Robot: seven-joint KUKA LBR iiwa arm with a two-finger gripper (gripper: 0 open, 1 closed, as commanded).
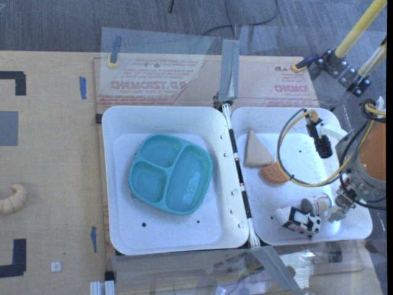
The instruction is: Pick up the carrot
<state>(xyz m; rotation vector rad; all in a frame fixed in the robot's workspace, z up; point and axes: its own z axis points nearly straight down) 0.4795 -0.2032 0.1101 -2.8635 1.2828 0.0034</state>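
Here, seen from above at a slant, two shallow white bins are sitting side by side on a tan bench (49,134). The left bin (116,123) is holding a teal divided plate (171,174), which is lying flat near its middle. The right bin (270,118) is holding a pale beige wedge (256,150) close to its left wall and, just below and touching or almost touching that wedge, a rounded orange-brown piece that appears to be the carrot (274,175). The grey arm (371,158) is reaching in from the right, with a yellow and black cable (284,141) looping over the bin. The gripper (302,219) is hanging low over the near right part of the right bin, apart from the carrot, to the carrot's lower right. Its black and white parts are blurring together, so whether it is open or closed cannot be told; nothing is showing in its grasp. At the far left of the bench, a pale curved object (12,199) is lying alone.
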